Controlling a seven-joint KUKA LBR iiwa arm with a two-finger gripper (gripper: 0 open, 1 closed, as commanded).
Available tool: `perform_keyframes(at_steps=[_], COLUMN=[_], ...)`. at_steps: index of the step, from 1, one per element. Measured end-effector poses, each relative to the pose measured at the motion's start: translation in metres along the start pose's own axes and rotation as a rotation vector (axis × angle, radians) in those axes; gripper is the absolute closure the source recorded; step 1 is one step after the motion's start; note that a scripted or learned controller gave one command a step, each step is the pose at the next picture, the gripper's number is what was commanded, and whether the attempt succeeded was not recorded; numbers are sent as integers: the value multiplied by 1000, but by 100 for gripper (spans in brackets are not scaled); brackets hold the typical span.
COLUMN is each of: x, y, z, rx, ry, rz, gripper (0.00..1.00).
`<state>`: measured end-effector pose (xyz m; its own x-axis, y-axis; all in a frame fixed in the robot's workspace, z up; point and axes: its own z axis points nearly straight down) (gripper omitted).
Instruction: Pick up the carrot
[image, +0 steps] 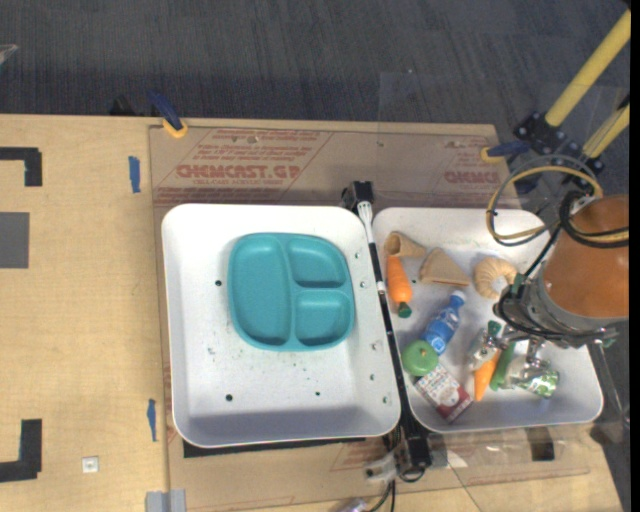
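An orange carrot (399, 282) with a green stem end lies along the left wall of the right bin (585, 405), close to the divider. A second, smaller orange carrot-like piece (484, 378) lies tilted in the bin's front middle. My gripper (503, 352) hangs over the right part of that bin, directly above and touching or nearly touching the small orange piece. The arm's orange band (592, 270) and cables hide the bin's right side. Whether the orange piece is held cannot be made out.
The right bin also holds a blue bottle (443, 325), a green round item (420, 358), a red packet (443, 392), two tan cones (435, 262), a tan shell-like item (492, 275) and a green can (532, 380). A teal divided plate (292, 290) sits in the left bin (200, 400).
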<state>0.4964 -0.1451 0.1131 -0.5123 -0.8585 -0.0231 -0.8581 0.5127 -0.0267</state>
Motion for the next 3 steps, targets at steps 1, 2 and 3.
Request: perform_keyframes(at_steps=[1,2,3], x=[0,-17,-10], y=[0,22,21], z=[0,19,21], rx=[-1,-10,-16], ry=[0,22,10], rz=[0,-269,-658], gripper=[0,0,0])
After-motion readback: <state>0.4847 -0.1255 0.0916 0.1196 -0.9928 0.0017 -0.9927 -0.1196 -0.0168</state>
